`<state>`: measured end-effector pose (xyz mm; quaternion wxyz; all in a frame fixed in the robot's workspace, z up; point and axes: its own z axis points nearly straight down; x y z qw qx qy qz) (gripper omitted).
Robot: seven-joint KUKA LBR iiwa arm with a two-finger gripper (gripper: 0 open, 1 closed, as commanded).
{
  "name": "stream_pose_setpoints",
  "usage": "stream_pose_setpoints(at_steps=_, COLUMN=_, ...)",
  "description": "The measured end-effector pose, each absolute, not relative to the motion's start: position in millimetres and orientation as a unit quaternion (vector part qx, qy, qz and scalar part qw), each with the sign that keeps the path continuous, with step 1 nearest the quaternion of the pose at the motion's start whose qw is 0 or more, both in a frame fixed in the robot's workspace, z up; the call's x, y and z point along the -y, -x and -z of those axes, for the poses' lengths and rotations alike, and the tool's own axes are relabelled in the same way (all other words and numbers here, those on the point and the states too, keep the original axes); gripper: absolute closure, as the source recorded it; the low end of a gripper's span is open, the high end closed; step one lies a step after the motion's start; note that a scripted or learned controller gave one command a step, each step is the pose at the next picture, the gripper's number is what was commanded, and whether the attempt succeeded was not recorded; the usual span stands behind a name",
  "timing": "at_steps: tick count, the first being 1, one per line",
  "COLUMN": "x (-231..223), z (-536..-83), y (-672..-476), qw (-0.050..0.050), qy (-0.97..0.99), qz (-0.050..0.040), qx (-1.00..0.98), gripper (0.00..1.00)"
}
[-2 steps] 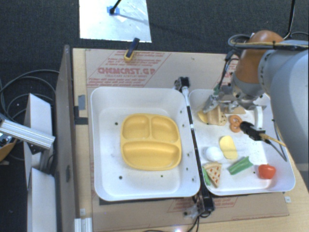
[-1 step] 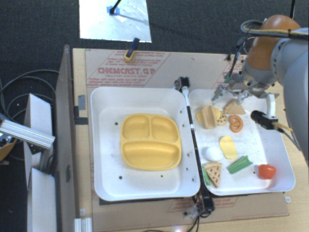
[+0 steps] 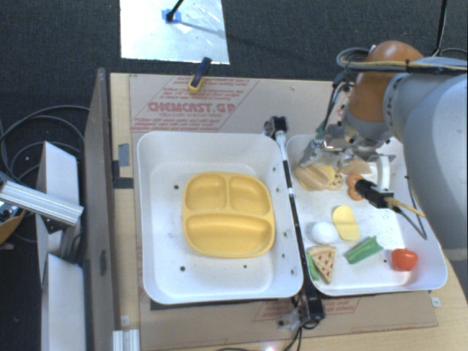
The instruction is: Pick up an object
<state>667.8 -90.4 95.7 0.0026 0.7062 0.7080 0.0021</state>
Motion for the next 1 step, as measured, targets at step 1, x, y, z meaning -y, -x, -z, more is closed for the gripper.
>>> stream_pose_setpoints(at_steps=1, x=88.4, z=-88.4, y=-671.4, qw=0.003, qy=-0.705, qz=-0.0033, qx=-0.709, gripper=0.00)
